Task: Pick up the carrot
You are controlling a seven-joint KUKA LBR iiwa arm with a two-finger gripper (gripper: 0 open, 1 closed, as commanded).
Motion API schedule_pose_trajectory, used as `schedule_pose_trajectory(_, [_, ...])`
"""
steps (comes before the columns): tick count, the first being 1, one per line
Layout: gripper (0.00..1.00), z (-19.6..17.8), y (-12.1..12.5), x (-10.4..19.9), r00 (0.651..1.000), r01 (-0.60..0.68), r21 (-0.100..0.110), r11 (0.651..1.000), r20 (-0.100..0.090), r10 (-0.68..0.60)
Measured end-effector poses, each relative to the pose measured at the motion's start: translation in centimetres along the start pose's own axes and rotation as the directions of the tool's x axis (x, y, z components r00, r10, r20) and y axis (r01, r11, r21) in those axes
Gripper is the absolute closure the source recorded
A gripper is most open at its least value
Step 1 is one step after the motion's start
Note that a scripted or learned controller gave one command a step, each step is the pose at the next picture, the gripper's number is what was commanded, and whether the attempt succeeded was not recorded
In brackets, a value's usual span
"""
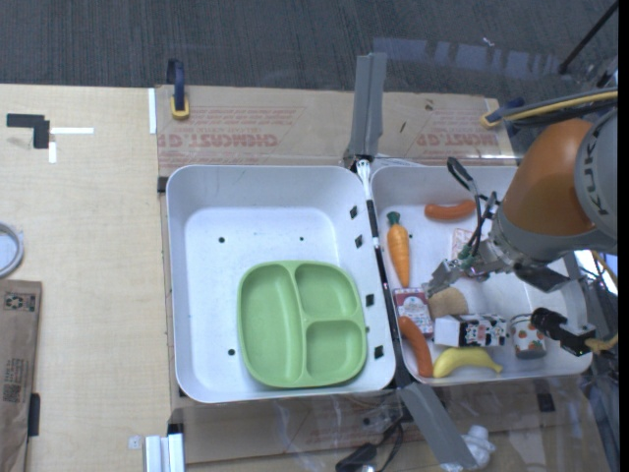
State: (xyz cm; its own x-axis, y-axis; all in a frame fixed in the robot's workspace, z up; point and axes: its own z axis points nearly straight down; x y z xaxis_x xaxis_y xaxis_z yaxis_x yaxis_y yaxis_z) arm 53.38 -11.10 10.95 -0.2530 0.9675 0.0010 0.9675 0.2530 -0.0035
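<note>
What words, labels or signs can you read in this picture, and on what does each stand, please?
"CHEMCAST GP", upside down in red, repeated on the brown paper behind the bins.
"KU", the start of a name, on the grey arm.
A recycling sign on the brown bag; its small print is too blurred.
Labels on the red carton and the small box: too small to read.

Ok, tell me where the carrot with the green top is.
The carrot lies in the right bin, along its left wall, green top pointing away from the camera, just above the small red-and-white carton.

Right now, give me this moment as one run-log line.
carrot: right bin, by left wall, not held | gripper: low over the boxes, right of carrot | green plate: left bin
</note>
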Motion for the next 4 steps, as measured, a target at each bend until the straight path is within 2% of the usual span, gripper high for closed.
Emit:
schedule_pose_trajectory(1, [1.0,-0.8,0.0,-0.1,1.0,-0.004,0.0,1.0,0.0,0.004])
schedule_pose_trajectory(2, [1.0,-8.1,5.1,5.7,0.994,0.108,-0.002,0.994,0.002,-0.108])
schedule_pose_trajectory(3, [1.0,-8.1,9.6,11.7,0.995,-0.099,-0.001,0.995,0.003,0.099])
schedule_pose_trajectory(4, [1.0,-8.1,6.7,4.2,0.999,-0.038,0.0,0.999,0.002,0.038])
